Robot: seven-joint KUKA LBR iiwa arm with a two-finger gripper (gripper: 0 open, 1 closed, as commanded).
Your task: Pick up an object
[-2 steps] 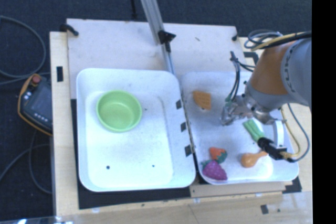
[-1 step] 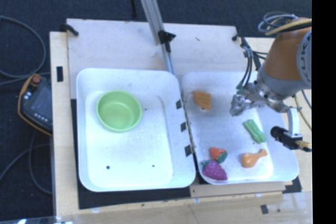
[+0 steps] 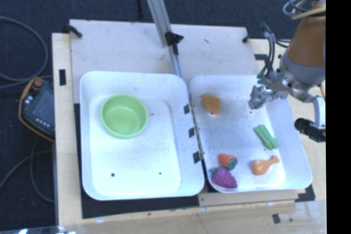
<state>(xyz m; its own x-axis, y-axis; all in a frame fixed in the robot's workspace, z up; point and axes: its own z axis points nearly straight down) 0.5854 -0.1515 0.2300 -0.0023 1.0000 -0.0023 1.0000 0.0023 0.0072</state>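
Hovering over bare floor in the right bin (image 3: 290, 118), the gripper (image 3: 256, 100), whose jaw state I cannot tell, could descend between bun (image 3: 211, 104) and bean (image 3: 265, 136), catching nothing.

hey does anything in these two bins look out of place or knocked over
Nothing stands out. The green bowl sits upright in the left bin. The right bin holds small toy foods lying loose and apart, with the purple grapes pressed against its near rim. The tool hangs above that bin.
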